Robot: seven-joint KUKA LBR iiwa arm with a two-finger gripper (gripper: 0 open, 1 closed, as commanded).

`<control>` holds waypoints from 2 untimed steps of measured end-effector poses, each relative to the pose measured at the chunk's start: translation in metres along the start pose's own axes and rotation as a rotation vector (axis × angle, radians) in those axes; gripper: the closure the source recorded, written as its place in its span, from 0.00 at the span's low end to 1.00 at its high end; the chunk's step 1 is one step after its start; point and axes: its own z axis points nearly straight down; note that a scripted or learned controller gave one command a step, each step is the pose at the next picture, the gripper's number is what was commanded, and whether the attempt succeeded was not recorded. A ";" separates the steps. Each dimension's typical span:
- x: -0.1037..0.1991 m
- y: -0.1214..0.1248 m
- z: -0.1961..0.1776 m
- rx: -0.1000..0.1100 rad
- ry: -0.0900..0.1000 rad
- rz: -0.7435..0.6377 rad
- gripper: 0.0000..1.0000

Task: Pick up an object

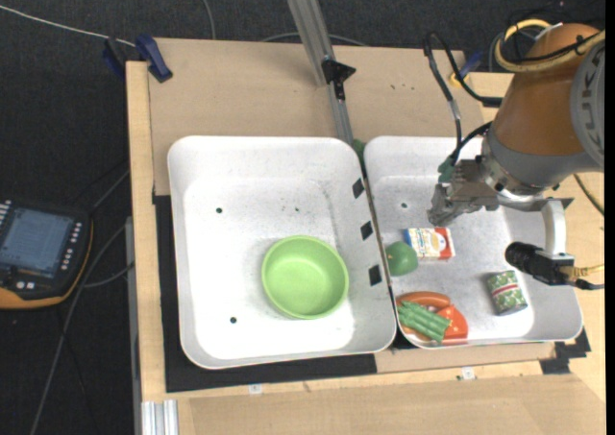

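A: Target looks like the small carton [429, 243], right bin [413, 169], near the middle. The pincer [441, 213] hangs just above its upper edge. Nothing between the fingers that I can see; can't tell from this angle whether it's wide or narrow.

B: How will it handle?

A: My guess: light, thin card walls, some give. Flat printed faces, probably a bit slick. Take it across the short sides, mid-body, easy on the squeeze or it'll crush or pop out.

B: Neighbours?

A: Green ball [402, 258] sits just beside the carton's left corner, against the bin divider. A finger going down on that side could clip it and send it rolling. Plate of red and green veg [432, 319] is below, near the front wall, apart from the carton. Small green packet [506, 292] is to the right, well apart. Green bowl [305, 277] is in the left bin [207, 183], irrelevant.

B: So approach from the right side?

A: Right and top edges are free. I'd stay off the ball side.
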 end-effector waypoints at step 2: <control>0.106 0.016 -0.003 0.000 0.000 0.000 1.00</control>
